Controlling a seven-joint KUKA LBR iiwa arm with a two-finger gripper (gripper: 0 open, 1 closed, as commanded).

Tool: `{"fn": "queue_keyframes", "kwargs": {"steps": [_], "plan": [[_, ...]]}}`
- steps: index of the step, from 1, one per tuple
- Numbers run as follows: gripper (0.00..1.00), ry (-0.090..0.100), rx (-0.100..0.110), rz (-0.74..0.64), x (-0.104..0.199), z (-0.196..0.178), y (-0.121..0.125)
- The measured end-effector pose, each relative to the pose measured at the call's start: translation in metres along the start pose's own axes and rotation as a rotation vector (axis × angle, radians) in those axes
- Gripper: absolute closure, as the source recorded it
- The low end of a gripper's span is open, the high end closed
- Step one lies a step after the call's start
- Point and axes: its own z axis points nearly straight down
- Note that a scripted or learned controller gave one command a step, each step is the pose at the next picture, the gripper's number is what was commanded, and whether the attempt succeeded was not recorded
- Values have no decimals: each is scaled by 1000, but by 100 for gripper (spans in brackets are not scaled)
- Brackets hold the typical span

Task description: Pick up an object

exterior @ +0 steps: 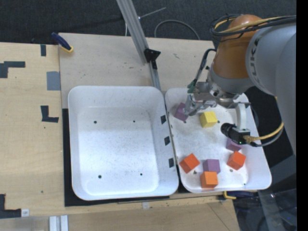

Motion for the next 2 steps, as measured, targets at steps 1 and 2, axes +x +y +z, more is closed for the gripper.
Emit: {"fn": "queue_keyframes", "kwargs": {"steps": [1, 2], "plan": [[100, -1, 2, 1, 51, 10, 13], [100, -1, 1, 0, 105, 16, 28]]}}
